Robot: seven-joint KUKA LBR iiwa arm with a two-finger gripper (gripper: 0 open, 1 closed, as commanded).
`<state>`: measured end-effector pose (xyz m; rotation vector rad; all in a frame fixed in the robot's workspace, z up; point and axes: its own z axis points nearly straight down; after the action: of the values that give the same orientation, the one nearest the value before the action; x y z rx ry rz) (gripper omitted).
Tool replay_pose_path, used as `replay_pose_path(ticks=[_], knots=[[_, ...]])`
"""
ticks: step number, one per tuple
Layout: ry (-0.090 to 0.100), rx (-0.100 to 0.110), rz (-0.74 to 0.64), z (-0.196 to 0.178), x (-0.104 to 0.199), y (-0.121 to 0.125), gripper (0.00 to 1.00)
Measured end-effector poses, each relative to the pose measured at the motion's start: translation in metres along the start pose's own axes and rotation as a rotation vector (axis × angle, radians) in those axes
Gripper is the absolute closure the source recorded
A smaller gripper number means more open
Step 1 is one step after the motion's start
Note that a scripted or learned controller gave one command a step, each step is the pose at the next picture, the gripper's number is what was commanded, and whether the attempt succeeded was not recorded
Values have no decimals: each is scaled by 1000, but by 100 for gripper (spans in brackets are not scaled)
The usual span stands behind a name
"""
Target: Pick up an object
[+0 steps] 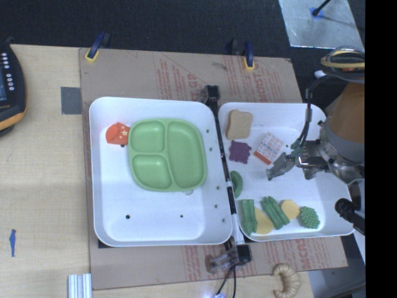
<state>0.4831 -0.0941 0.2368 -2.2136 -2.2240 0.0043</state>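
Note:
My gripper (294, 167) hangs over the middle right of the right bin (282, 118), its two dark fingers spread apart with nothing between them. Just left of it and slightly farther back lies a white and red packet (268, 148). A bread slice (239, 124) and a purple piece (239, 151) lie at the bin's far left. Along the near edge sit a green pod (247, 215), a yellow piece (289, 210) and a bumpy green piece (308, 216). A small green item (236, 182) rests against the left wall.
The left bin (99, 185) holds a green divided plate (167, 154) and a red toy (116, 133) at its far left. A black and orange controller (9, 85) lies at the bench's left edge. A tan curled object (286, 279) lies outside the bins, near the front.

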Motion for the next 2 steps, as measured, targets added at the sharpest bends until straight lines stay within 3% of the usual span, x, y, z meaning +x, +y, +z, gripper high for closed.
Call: replay_pose_path(ticks=[1,2], knots=[[0,8,-2,136,-15,59,0],[-2,-9,-1,144,-31,142,0]])
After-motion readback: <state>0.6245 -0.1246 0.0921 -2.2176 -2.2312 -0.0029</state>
